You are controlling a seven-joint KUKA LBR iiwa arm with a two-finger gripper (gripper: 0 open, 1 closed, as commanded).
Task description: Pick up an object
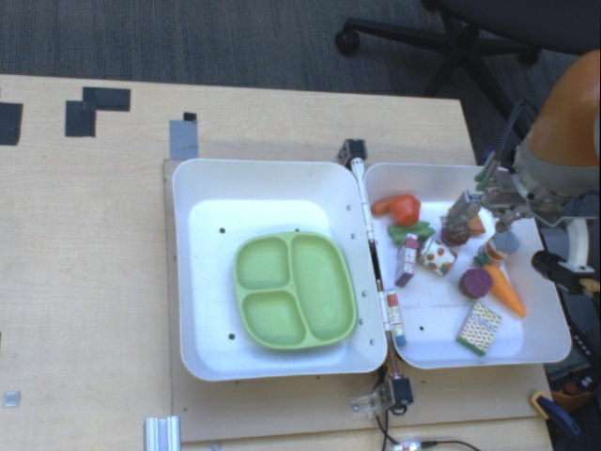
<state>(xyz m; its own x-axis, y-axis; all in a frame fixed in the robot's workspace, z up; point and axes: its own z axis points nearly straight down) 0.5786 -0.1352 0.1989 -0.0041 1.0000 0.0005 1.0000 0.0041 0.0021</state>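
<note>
My gripper (482,220) hangs low over the back right part of the right bin (535,350), its two fingers spread apart and nothing between them. A dark purple toy (457,232) lies just under the left finger, with a small orange piece (475,223) beside it. A blue-grey toy (505,243) sits by the right finger. Nearby lie a white spotted die (438,256), a purple ball (476,283), an orange carrot (508,292), a red pepper (400,207), a green piece (414,233), a purple bar (407,262) and a patterned box (480,328).
The left bin (202,252) holds a green divided plate (295,289). A ridge with clips (374,252) separates the two bins. The arm's orange band (571,111) and grey wrist overhang the right bin's far right side. An office chair base (451,36) stands beyond the bench.
</note>
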